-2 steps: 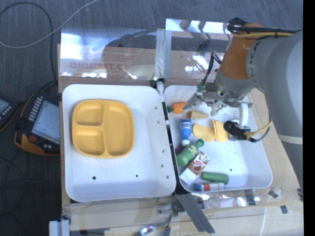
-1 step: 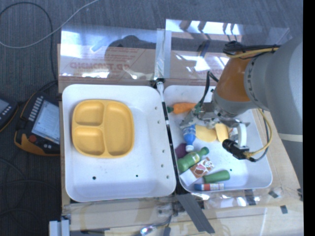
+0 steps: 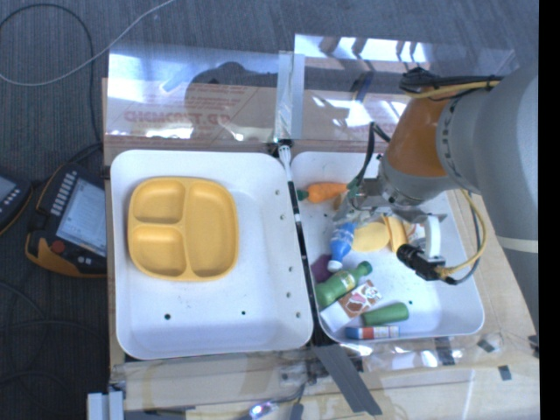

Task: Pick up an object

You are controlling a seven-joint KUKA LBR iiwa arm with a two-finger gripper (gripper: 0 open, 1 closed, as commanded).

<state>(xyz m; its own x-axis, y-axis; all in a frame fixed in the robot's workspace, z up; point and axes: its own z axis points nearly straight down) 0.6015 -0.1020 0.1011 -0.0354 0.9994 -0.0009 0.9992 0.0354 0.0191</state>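
We see the surface (image 3: 262, 125) carrying two shallow white bins side by side, with the grey arm (image 3: 490, 138) — its orange band (image 3: 416, 143) just above the wrist — reaching in from the right over the right bin (image 3: 455, 313). The left bin (image 3: 219, 322) holds a yellow divided plate (image 3: 184, 227), lying flat toward its left half. Well apart from the bins, on the floor at far left, we note a handheld control pendant (image 3: 66, 221) with an orange rim. In the right bin, the claw (image 3: 372, 213) is lowered among the clutter, above a yellow object (image 3: 374, 234); we cannot tell whether it is released or clenched, since the wrist hides its tips. The remaining things cluster in the left part of that bin: an orange carrot-like piece (image 3: 325, 192) near the far wall, a blue bottle (image 3: 342, 241) just beside the yellow object, a green bottle (image 3: 341, 284) lying tilted, a small printed card (image 3: 362, 298), a green cylinder (image 3: 385, 313), and a marker (image 3: 372, 332) near the front wall.
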